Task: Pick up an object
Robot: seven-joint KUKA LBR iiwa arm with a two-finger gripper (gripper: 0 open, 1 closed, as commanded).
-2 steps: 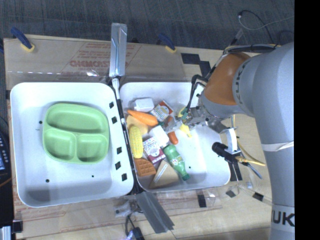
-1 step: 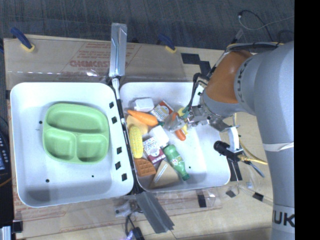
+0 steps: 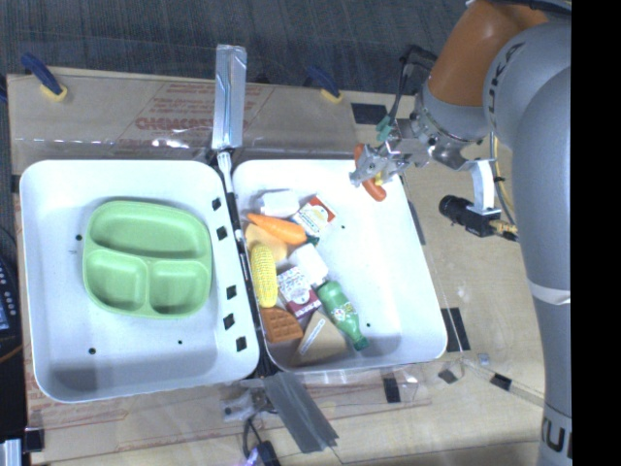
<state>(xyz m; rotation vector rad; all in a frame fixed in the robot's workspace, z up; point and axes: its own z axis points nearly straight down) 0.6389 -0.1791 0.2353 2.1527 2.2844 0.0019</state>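
Green bottle [image 3: 342,311] (label unreadable) lies among packets in right bin [image 3: 408,260].

White: both bins, left bin [image 3: 39,260], right bin [image 3: 408,260]. Pale green divided tray [image 3: 146,257] in left bin. In right bin: orange carrot [image 3: 277,228], yellow corn cob [image 3: 263,274], green bottle [image 3: 343,311] with white label patch, brown waffle-textured piece [image 3: 282,326], white carton with red and green print [image 3: 314,216], white packet with dark red/purple print [image 3: 299,289]. Small orange-red item [image 3: 375,188] at metallic grey pincer [image 3: 374,168]. Grey arm [image 3: 543,115] with orange band [image 3: 485,51]. Tan cardboard-coloured surface [image 3: 291,100] with faded red print, blue clips [image 3: 44,76] at far edge. Dark grey-blue ribbed floor [image 3: 146,8] behind.
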